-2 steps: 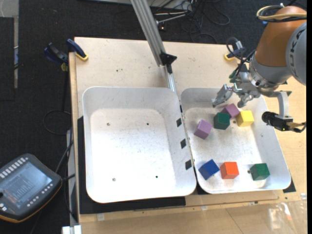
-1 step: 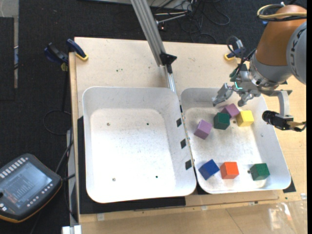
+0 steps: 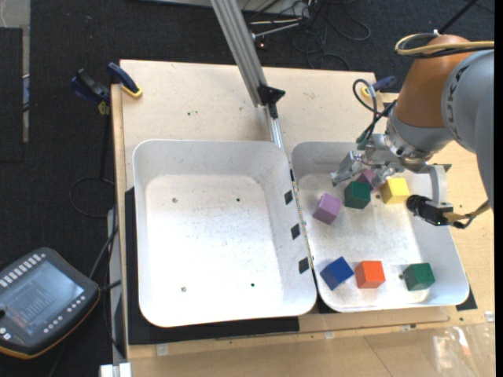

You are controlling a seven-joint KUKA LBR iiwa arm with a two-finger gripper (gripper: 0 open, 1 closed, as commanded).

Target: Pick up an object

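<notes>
My gripper hangs over the far part of the right bin, reaching in from the right. Directly below and in front of it sits a dark green cube, partly covered by the gripper. A yellow cube lies just to its right and a purple cube to its left. Along the bin's near side a blue cube, an orange cube and a green cube stand in a row.
The left bin adjoins the right one. A slanted metal pole comes down to the bins' far junction. Cables and clamps lie at the bench's far edges. A teach pendant rests at the lower left.
</notes>
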